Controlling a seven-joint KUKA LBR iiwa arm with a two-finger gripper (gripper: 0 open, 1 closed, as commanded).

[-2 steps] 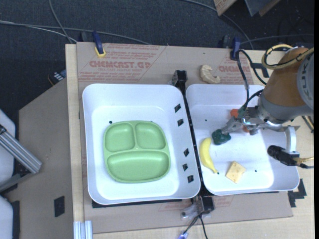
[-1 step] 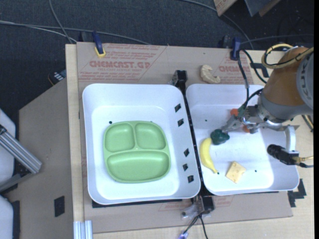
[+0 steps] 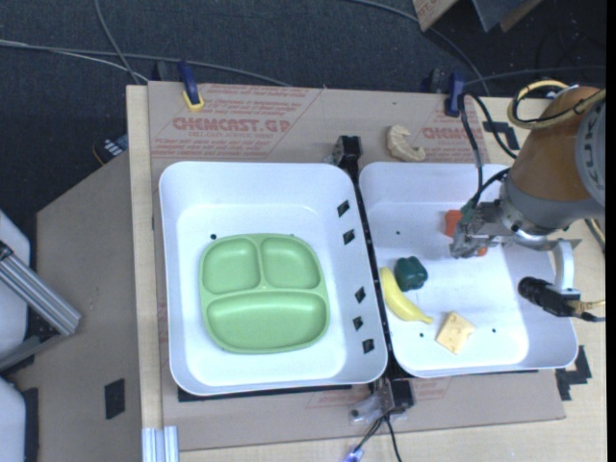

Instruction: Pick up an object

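objects sit loose in the right bin (image 3: 500,349) for picking: banana (image 3: 402,298), green toy (image 3: 411,272), tan block (image 3: 454,332) toward seven o'clock. end effector (image 3: 470,242) hovers low beside an orange piece (image 3: 451,221); its opening i cannot tell.

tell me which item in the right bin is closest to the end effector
The small orange object, just left of the end effector. The green pepper, banana and yellow cracker lie farther toward the bin's front.
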